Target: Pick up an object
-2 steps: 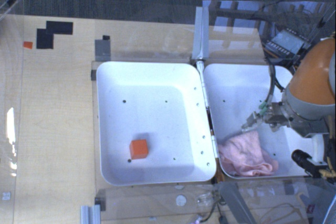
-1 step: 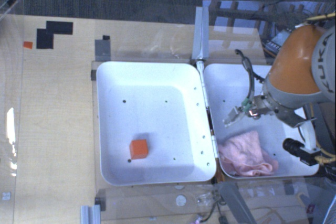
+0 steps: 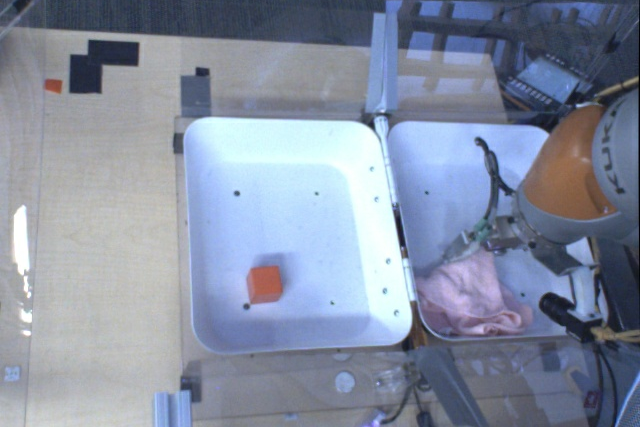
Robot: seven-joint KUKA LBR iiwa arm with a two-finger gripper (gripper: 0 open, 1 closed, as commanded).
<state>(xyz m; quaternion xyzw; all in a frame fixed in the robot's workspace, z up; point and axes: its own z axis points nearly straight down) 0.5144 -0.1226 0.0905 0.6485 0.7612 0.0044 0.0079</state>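
Observation:
An orange block (image 3: 265,284) lies in the left bin (image 3: 285,140), near its front left corner. A crumpled pink cloth (image 3: 468,294) rests in the right bin (image 3: 440,155), against the front wall. My gripper (image 3: 487,237) reaches in from the right and sits low at the cloth's upper right edge, touching or just above it. The arm's orange band (image 3: 568,177) stands over the right bin's right side and hides that part of it.
A metal divider (image 3: 392,215) runs between the two bins. Black markers (image 3: 100,63) and a small orange square (image 3: 53,86) lie on the wooden bench at the far left. A grey bracket (image 3: 196,93) stands behind the left bin. Cables and gear sit at the back right.

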